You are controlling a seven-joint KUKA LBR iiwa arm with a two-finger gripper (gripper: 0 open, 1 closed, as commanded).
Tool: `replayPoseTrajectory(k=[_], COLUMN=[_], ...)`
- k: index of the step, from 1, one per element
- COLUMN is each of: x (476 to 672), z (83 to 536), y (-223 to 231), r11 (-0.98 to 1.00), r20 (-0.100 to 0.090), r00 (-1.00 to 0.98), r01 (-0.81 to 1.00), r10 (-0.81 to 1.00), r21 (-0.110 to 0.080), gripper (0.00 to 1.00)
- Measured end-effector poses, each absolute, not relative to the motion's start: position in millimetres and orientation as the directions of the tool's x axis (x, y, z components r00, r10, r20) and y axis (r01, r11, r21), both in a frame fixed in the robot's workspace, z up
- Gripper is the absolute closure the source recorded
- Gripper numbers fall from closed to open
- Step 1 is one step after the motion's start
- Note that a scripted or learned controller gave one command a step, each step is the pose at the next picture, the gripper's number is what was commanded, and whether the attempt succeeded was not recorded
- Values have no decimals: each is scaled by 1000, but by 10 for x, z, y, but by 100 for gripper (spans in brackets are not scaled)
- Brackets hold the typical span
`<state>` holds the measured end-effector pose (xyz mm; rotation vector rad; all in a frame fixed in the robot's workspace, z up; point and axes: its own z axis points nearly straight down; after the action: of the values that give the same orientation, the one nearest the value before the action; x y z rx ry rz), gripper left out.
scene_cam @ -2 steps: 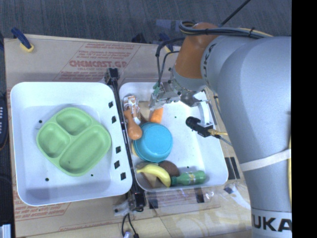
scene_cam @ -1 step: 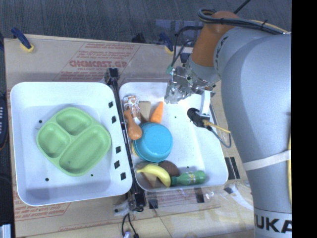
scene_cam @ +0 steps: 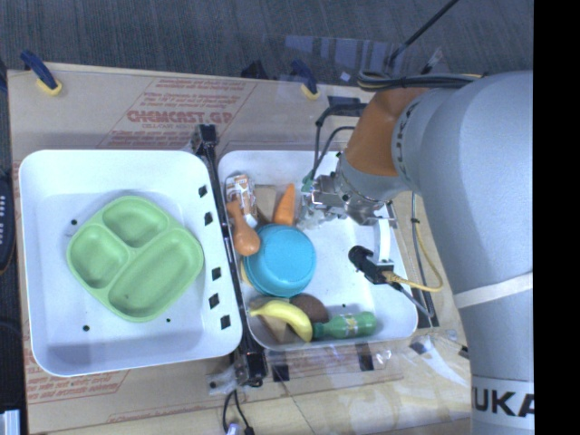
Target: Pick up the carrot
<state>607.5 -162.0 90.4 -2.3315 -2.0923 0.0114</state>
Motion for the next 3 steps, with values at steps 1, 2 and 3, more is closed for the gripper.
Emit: replayPoseTrajectory(k=[1, 2, 3], x=[6080, 6500, 6479], z=[916, 905, 901], y=[-1631, -1318, -1098], r11=[-109, -408, -510], r20=[-2, -25, -44], r00=[109, 407, 509], r01=[994, 913, 860], r10=[994, 913, 860], r21=[-9, -28, -23], gripper=[0, 0, 0])
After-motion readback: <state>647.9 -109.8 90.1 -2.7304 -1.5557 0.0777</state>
